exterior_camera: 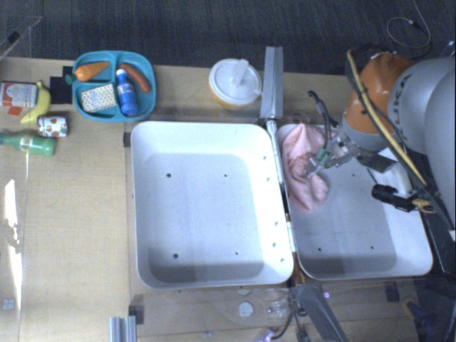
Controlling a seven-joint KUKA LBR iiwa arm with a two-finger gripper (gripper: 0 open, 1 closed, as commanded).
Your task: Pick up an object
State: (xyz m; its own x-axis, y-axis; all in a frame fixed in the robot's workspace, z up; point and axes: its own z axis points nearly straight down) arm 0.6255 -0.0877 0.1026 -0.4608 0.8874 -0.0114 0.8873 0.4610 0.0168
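Two fingers of gripper down on pink cloth, at ten o'clock in right bin; grip impossible to tell.

Crumpled pink cloth against right bin's left wall

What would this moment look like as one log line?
claw: at pink cloth | cloth: right bin, left side | grip: unclear | lifted: not yet
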